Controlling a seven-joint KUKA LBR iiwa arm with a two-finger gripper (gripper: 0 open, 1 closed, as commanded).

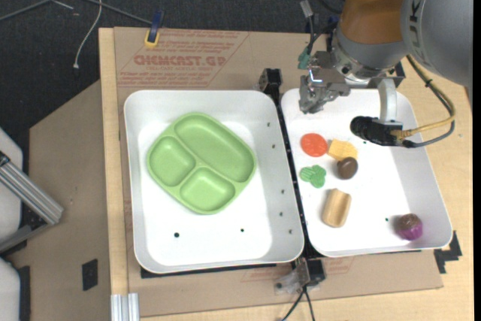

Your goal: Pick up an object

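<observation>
The grey metal jaws hang over the right white bin's far left corner; whether they stand wide or narrow I cannot tell. Nearby lie an orange round disc, a yellow block and a brown ball.

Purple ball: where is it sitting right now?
In the camera view the purple ball lies alone in the near right corner of the right bin, right of the tan cylinder.
</observation>
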